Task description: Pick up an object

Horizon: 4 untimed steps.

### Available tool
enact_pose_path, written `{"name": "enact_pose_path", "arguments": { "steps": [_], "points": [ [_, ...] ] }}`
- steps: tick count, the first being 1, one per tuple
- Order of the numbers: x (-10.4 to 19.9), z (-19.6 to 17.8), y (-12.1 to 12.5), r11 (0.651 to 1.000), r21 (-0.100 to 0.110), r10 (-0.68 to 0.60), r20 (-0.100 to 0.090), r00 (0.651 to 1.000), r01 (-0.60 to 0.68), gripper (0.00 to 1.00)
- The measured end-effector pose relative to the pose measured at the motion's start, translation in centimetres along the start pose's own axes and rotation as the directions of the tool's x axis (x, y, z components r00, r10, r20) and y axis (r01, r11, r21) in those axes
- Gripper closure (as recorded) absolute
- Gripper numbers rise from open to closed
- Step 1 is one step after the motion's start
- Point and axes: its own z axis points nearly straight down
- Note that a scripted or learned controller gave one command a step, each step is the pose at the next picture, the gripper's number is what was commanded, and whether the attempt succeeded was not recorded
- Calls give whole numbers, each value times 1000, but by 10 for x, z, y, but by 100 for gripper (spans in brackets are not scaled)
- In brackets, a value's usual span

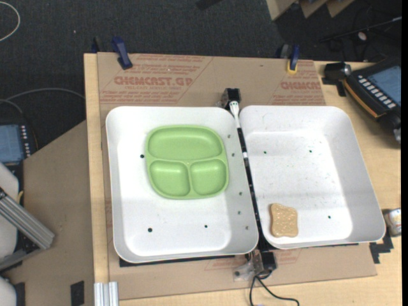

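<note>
A tan piece of toy toast point(284, 220) lies flat near the front left corner of the right bin point(331, 132). A green divided plate point(187, 161), with three compartments, rests in the upper middle of the left bin point(127, 196).
The two white bins sit side by side on a brown board point(159, 78), joined by a dark seam. Blue and yellow clamps point(121, 51) hold the board's back edge. A tablet-like device point(379, 88) lies off the bench at the right.
</note>
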Motion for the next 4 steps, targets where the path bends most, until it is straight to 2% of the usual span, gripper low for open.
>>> {"name": "enact_pose_path", "arguments": {
  "steps": [1,2,3,4],
  "points": [
    [33,91,2,1000,-2,-4,0,1000,4,100],
    [-50,-65,45,999,-32,4,17,1000,-3,100],
    [-43,44,0,1000,-1,2,-1,1000,-2,100],
    [-46,-83,28,1000,-29,-3,13,1000,4,100]
  ]
}}
